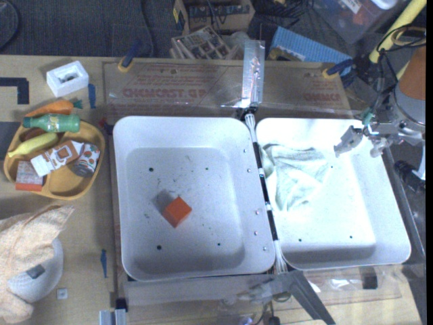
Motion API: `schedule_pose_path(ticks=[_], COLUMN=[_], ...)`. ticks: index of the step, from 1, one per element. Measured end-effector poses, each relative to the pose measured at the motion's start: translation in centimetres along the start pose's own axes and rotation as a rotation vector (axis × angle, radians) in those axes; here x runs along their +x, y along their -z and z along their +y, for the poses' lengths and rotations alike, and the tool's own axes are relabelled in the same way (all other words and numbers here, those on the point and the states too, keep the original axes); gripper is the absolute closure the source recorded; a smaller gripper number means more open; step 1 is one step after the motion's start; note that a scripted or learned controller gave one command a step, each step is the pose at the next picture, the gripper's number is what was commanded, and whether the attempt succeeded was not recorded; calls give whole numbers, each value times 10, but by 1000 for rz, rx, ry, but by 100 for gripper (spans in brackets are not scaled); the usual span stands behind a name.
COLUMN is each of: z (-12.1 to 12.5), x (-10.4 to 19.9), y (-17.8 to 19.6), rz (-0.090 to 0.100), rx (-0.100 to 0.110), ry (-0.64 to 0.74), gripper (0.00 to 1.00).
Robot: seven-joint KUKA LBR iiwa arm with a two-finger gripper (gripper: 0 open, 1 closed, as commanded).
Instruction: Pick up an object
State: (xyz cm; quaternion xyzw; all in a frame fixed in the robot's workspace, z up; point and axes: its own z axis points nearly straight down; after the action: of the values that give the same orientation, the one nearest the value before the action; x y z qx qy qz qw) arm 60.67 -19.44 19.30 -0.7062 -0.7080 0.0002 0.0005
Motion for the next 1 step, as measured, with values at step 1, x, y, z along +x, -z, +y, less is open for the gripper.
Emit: schedule_pose_path(ticks=[1], z=[6], x=[55], y=[-104], rz=[-3], rx=[-9], ry=[20], gripper=[0])
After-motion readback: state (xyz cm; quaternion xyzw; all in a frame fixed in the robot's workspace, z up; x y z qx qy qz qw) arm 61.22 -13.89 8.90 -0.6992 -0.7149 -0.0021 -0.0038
